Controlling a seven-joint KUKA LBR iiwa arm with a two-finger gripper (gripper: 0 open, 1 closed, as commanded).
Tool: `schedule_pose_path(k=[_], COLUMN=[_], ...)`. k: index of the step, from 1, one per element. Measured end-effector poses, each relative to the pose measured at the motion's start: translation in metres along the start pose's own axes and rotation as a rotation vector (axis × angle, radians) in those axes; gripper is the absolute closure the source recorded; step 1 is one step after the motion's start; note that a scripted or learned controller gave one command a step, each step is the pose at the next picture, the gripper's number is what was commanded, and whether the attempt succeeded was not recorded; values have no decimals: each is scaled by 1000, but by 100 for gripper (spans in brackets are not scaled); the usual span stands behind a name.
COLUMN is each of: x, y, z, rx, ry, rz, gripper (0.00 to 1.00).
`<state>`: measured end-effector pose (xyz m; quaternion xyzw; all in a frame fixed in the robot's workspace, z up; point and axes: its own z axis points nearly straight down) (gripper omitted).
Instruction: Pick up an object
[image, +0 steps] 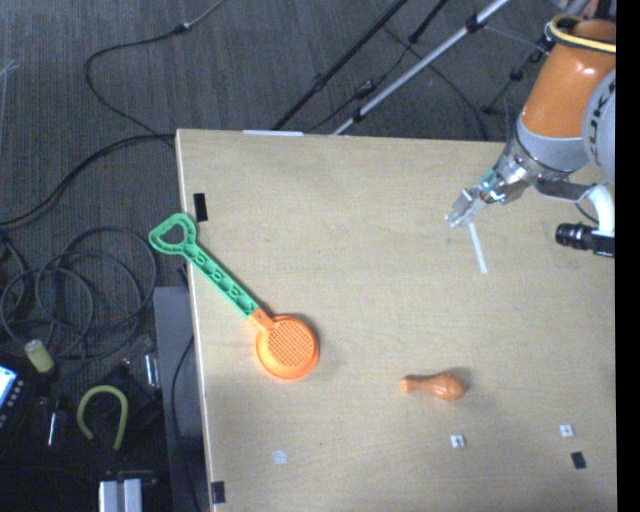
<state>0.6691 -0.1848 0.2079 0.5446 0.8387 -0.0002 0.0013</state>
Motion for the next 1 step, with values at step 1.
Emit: schedule_pose_path(k=[1], x=[38], y=[15], z=[52], rx=[0], ry=[3], rz=[-232], gripper=[100])
